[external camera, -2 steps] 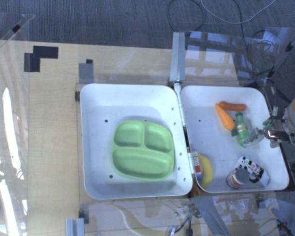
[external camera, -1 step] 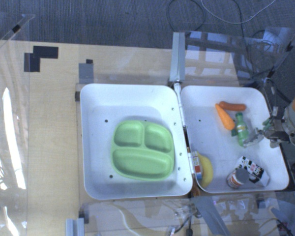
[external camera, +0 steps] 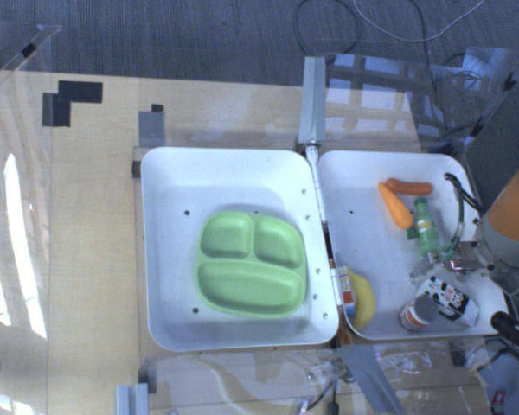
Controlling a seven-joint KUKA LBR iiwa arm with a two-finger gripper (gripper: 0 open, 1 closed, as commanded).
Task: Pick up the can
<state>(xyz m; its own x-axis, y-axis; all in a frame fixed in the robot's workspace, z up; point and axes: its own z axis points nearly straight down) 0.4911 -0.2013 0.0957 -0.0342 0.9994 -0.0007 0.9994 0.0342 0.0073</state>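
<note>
The can (external camera: 431, 306), a cylinder whose white, red-and-black label we cannot read, lies tipped in the right bin's (external camera: 363, 180) near-right corner. The gripper (external camera: 450, 268) hangs over that bin's right side; we cannot tell its spread.

The arm (external camera: 512, 225) is reaching in from the right edge of the view, its last stretch showing from above. Its orange band (external camera: 517, 199) is sitting high at that edge, rounded and bright, and the grey wrist (external camera: 500, 251) is lying just below the band. From the wrist the hand (external camera: 450, 271) is pointing left and downward, hanging in the lower right part of the view. Its tip is blurring into dark and pale parts, too small to read.
</note>
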